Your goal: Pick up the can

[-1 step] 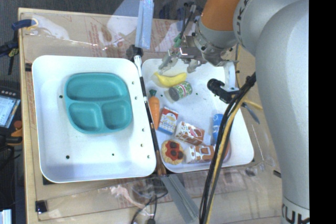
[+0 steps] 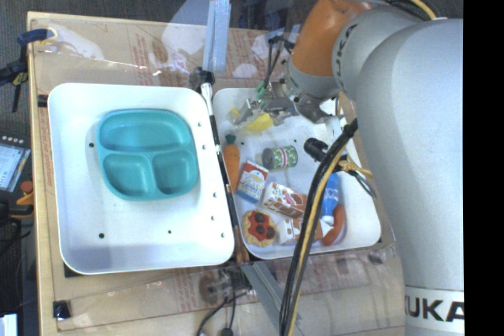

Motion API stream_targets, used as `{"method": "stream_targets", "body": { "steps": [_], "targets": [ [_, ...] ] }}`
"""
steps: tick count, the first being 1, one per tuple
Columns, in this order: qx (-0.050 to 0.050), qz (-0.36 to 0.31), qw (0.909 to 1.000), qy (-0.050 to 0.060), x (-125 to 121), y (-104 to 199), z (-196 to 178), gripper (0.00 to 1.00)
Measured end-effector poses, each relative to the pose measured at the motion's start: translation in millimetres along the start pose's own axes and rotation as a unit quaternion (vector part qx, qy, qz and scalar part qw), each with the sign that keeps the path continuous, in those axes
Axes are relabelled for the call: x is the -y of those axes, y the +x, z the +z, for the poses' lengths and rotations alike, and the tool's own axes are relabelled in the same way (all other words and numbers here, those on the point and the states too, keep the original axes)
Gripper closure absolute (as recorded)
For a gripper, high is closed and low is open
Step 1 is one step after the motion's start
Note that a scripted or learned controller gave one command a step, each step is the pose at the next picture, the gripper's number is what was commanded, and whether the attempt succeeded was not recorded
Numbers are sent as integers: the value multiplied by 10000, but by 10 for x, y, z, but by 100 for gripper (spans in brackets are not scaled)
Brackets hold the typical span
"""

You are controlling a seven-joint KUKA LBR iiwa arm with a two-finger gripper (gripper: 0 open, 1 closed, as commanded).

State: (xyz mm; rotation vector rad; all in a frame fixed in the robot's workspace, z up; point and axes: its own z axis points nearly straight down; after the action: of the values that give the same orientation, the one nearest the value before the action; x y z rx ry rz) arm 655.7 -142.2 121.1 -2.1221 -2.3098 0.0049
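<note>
Pincer (image 2: 264,100), mine, state I cannot tell, over the right bin's (image 2: 364,226) far corner near a yellow item (image 2: 258,121); can (image 2: 280,157) lying mid-bin, ungrasped; approach step; next: reposition over can, descend.

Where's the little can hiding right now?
The can lies on its side in the right bin, near its middle, just below the gripper and right of the carrot.

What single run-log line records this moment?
gripper: above right bin's far end | can: lying loose, not held | phase: pre-grasp
</note>
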Motion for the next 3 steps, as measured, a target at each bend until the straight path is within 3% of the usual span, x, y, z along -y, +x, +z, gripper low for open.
{"method": "stream_targets", "body": {
  "steps": [1,2,3],
  "targets": [
    [4,435,9991,1,609,-252,312,0],
    [6,71,10000,-26,1264,-255,302,0],
    [17,24,10000,-69,1723,5,282,0]
  ]
}}
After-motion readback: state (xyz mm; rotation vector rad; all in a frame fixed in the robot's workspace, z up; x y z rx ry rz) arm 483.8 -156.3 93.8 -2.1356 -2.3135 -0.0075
